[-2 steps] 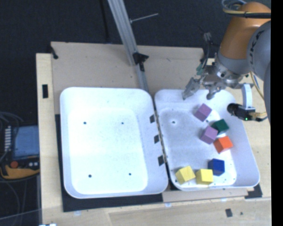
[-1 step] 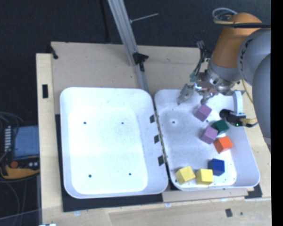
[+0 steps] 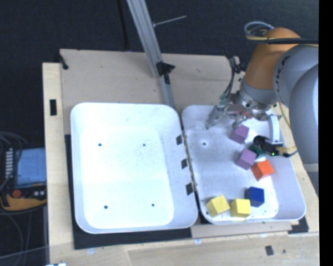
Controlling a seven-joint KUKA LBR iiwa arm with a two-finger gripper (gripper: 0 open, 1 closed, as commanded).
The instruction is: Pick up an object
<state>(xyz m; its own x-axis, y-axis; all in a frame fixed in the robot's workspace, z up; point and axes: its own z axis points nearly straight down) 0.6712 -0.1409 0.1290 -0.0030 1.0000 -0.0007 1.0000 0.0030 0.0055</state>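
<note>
The right bin [image 3: 211, 165] holds several small blocks. Two purple blocks lie near its far right, one [image 3: 240, 132] above the other [image 3: 246, 158], with an orange block [image 3: 262, 169] just below them. A blue block [image 3: 255, 195] and two yellow blocks [image 3: 217, 205] [image 3: 241, 207] sit by the bin's near edge. My gripper [image 3: 225, 115] hangs over the far end of the right bin, just up and left of the upper purple block. I see no block in it.
The left bin [image 3: 122, 165] lies beside the right one, with a row of dark clips [image 3: 184, 162] on the seam between them. A slanted metal rail [image 3: 150, 43] rises from behind the bins. A blue-screened device and cables [image 3: 28, 170] lie off the bench's left edge.
</note>
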